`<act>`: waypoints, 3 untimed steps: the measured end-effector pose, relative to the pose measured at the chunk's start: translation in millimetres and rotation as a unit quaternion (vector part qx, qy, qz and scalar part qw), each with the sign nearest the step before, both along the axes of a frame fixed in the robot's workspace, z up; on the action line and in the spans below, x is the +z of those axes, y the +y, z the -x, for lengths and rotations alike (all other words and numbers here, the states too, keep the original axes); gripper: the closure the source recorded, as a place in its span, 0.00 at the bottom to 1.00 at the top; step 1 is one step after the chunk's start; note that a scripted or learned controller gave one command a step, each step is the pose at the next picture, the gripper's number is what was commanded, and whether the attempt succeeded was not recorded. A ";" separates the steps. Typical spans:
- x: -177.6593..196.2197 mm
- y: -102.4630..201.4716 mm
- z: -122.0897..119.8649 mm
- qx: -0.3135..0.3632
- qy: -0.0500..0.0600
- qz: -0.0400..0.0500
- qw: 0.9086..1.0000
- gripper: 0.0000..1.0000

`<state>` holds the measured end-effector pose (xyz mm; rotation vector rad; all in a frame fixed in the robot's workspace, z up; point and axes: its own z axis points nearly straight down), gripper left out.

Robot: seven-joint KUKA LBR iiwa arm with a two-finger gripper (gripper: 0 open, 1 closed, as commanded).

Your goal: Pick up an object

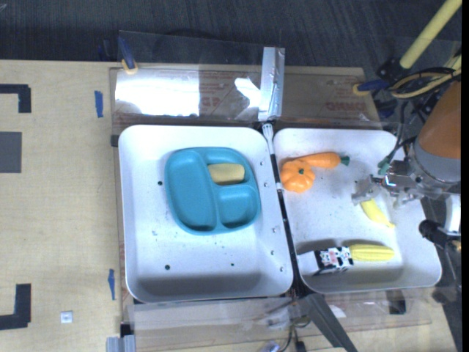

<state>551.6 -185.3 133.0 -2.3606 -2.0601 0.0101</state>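
Note:
My gripper (pixel 372 188) reaches in from the right and hangs over the right bin (pixel 418 270), near its right middle. Just below it a small yellow piece (pixel 374 211) lies on the bin floor, very close to the gripper or touching it. An orange carrot (pixel 320 160) and a small orange pumpkin (pixel 297 177) sit at the bin's upper left. A yellow corn cob (pixel 371 253) and a black-and-white toy (pixel 333 258) lie along the front wall.
The left bin (pixel 146 248) holds a blue divided plate (pixel 192 193) with a pale yellow lump (pixel 226 173) in its upper right compartment. A clear plastic sheet (pixel 190 86) stands behind the bins. Cables and a yellow pole (pixel 436 24) are at the upper right.

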 end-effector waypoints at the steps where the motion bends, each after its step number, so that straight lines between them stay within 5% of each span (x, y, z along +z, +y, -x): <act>1: -37.0 -11.6 6.2 -0.013 -0.008 0.000 1.000 0.00; 2: -28.3 -12.3 6.6 -0.014 -0.007 0.001 1.000 1.00; 3: 86.1 46.1 -19.9 -0.161 -0.007 0.002 0.987 1.00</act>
